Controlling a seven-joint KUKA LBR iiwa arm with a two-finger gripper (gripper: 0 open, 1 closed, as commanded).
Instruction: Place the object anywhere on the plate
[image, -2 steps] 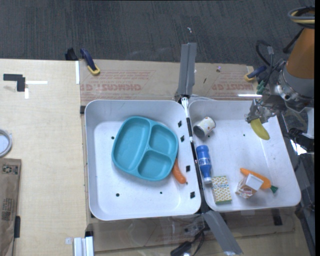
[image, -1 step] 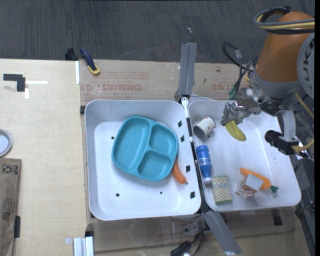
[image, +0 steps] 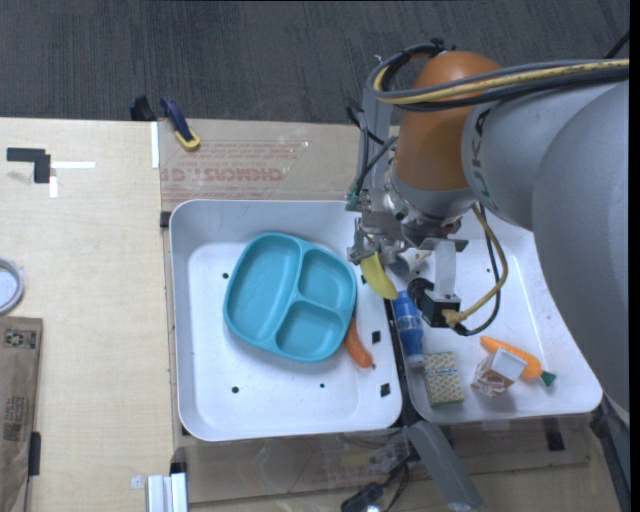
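Note:
A blue divided plate (image: 290, 296) lies in the left bin (image: 200, 400). My gripper (image: 379, 257) hangs over the wall between the two bins, just right of the plate's right rim. A yellow banana-shaped object (image: 378, 278) sticks out downward from between its fingers, so the gripper is shut on it. The object's lower end is close to the top of a blue bottle (image: 408, 322).
An orange carrot (image: 358, 348) lies against the plate's lower right edge. The blue bottle lies along the bin divider. In the right bin (image: 560, 400) are a small speckled box (image: 443, 377) and an orange-and-white carton (image: 505, 365). Black cables hang from the wrist.

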